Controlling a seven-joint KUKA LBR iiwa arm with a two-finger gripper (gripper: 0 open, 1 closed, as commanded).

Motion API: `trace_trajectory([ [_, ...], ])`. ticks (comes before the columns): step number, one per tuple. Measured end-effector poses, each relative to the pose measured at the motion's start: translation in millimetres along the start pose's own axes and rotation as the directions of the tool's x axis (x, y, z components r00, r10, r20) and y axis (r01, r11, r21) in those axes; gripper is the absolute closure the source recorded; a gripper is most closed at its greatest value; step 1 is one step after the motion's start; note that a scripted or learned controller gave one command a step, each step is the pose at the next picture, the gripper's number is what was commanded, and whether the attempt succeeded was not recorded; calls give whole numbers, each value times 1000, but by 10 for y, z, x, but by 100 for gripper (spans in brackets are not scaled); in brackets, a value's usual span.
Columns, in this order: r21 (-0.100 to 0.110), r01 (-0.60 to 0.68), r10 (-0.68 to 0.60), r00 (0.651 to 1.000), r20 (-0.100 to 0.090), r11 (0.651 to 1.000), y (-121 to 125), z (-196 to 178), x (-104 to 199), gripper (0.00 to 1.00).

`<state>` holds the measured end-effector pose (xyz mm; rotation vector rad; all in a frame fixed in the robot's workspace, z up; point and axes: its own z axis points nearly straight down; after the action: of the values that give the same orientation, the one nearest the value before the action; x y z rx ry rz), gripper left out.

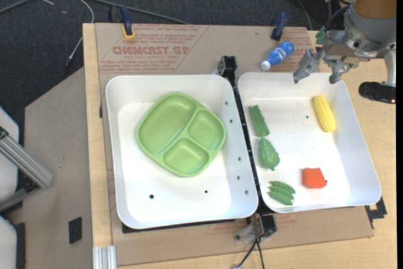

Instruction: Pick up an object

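The right bin (359, 154) holds a yellow corn cob (324, 113) near its far right, an orange-red block (313, 177) near the front, and three green vegetables: a long pod (258, 120), a leafy piece (268, 154) and a pea pod (281, 191). My gripper (320, 70) hangs above the bin's far edge, just beyond the corn, open with its two dark fingers spread and nothing between them.
The left bin (123, 186) carries a green divided plate (181, 133). A small blue-and-white bottle (278, 55) lies on the cardboard behind the right bin. Blue clamps (128, 28) hold the board's far edge. Black clips join the bins.
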<state>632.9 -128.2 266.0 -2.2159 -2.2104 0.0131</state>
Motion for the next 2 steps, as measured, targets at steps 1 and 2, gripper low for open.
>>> trace_trajectory([
  [1, -13, 3, -2, 1000, 2, 1000, 20, -75, 3, 0],
  [2, -8, 2, -2, 1000, 1, 1000, -8, 350, -11, 0],
])
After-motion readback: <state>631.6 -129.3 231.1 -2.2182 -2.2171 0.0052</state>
